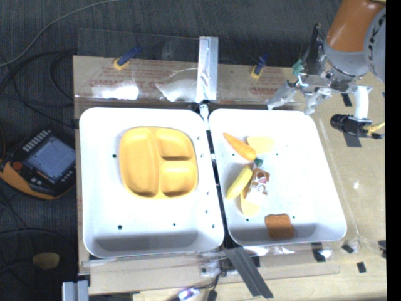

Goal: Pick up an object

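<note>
Two white bins sit on the bench: the left bin holds a yellow tray; the right bin holds a carrot, banana and brown block. The gripper hovers open past its far edge.

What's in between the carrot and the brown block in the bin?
In the camera view, the banana and a small packet beside it lie between the carrot and the brown block, plus a pale yellow piece.
</note>
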Controlling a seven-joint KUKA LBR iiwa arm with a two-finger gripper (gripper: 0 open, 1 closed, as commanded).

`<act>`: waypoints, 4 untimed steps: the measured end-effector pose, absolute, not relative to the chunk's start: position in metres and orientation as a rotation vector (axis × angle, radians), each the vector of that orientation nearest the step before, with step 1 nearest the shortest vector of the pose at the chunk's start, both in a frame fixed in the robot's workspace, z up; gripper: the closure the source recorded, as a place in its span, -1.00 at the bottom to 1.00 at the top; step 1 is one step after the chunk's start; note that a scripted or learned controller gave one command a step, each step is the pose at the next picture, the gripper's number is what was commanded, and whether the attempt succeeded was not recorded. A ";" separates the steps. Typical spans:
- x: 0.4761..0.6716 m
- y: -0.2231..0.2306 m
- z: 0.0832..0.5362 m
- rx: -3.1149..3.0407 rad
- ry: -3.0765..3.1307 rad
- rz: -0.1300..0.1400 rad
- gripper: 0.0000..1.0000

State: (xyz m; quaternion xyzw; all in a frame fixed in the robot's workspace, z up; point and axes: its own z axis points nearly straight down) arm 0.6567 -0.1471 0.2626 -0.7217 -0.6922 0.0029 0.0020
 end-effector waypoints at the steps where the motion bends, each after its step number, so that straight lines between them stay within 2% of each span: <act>1: 0.651 -0.121 0.095 -2.059 -2.369 0.004 -1.00; 2: 0.651 -0.120 0.102 -2.055 -2.366 0.002 1.00; 3: 0.625 -0.125 0.114 -2.248 -2.182 0.007 1.00; 4: 0.623 -0.082 0.220 -2.298 -2.134 0.011 1.00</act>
